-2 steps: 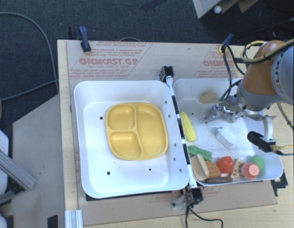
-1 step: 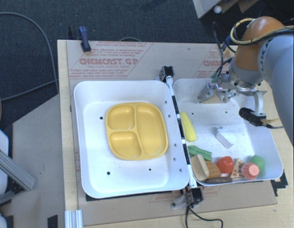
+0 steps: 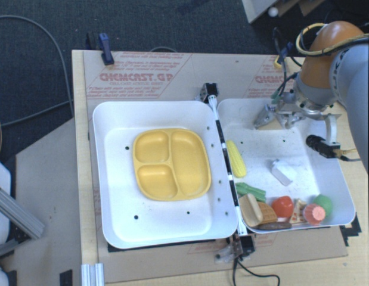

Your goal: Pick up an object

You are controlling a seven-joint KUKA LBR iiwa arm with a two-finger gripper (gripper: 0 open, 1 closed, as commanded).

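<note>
Two white bins on the bench (image 3: 142, 76). The left bin (image 3: 107, 159) holds one yellow plate (image 3: 171, 163) with three compartments, flat, about central, nothing on it.

The right bin (image 3: 338, 183) has all the small stuff. The corn (image 3: 235, 158) lies along its left wall, roughly mid-length. A green pod (image 3: 251, 190) sits just below the corn. The white block (image 3: 282, 173) is alone in the middle of the floor. The rest is bunched along the near edge: a brown wedge (image 3: 251, 209) in the near-left corner, a tomato (image 3: 282, 206) beside it, a pink piece (image 3: 315, 214) and a green ball (image 3: 324, 204) touching near the near-right corner. Between tomato and pink piece there's a small striped bit and a dark strip below; I can't tell what either is.

The gripper (image 3: 278, 118) is over the far end of the right bin, with the arm (image 3: 351, 64) coming in from the right and cut off by the frame edge. From this angle I see grey metal and cables there, and I can't tell if the pincer is apart or together. All pickable things lie on the bin floor, well apart from the gripper; the corn and white block are the closest to it.
</note>
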